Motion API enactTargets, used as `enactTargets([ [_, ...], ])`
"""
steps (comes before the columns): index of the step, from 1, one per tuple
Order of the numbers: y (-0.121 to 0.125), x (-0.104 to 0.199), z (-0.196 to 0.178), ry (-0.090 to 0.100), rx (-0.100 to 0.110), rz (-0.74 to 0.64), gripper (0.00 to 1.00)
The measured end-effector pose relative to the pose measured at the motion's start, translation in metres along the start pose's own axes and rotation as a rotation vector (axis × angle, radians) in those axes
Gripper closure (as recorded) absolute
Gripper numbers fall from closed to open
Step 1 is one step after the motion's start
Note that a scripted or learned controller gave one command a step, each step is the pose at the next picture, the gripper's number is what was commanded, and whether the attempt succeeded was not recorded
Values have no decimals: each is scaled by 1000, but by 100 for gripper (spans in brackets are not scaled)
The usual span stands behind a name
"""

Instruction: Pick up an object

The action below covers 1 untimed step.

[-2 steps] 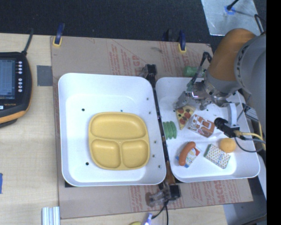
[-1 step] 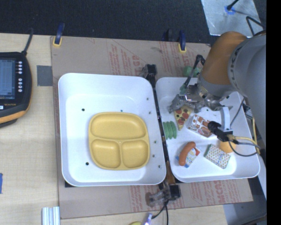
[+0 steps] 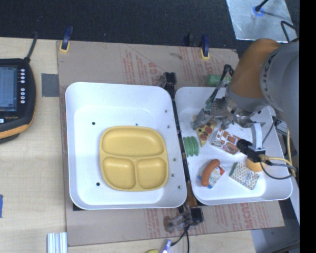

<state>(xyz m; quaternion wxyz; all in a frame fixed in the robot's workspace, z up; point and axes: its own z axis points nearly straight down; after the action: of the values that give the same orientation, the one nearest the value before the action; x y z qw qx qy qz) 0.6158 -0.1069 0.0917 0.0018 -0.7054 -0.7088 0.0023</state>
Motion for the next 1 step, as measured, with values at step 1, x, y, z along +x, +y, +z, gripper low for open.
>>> enactTargets([
  [1,13,12,0,-1,-4,-1,0],
])
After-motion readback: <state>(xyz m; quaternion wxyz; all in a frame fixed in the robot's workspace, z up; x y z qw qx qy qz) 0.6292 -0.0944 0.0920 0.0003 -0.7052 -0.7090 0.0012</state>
